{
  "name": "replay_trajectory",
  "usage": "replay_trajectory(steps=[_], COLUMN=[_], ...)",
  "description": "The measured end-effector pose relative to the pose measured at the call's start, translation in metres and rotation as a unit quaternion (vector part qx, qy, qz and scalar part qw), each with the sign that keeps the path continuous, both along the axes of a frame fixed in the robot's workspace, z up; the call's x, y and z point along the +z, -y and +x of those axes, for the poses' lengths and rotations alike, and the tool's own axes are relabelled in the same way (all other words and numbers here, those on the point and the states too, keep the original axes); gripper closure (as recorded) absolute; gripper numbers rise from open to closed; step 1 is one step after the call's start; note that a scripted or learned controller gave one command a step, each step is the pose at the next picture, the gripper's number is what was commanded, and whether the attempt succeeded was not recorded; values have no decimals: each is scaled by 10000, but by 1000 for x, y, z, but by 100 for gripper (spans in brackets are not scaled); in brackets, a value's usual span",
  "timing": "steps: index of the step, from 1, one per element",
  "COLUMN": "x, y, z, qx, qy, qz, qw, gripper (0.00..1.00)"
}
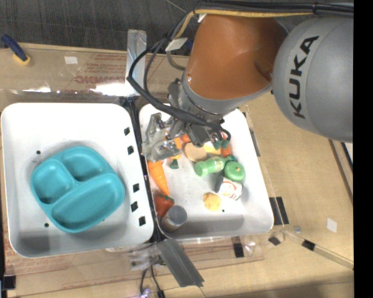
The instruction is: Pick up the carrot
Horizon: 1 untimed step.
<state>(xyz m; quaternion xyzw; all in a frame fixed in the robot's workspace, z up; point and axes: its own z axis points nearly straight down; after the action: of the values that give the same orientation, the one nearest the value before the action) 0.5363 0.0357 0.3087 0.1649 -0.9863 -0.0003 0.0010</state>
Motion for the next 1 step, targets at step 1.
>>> replay_trajectory(steps=[1], x=[-75], y=[74], z=[56], qx=[693], qy=[-5], qz=[-1], qw=[9976], gripper=[100])
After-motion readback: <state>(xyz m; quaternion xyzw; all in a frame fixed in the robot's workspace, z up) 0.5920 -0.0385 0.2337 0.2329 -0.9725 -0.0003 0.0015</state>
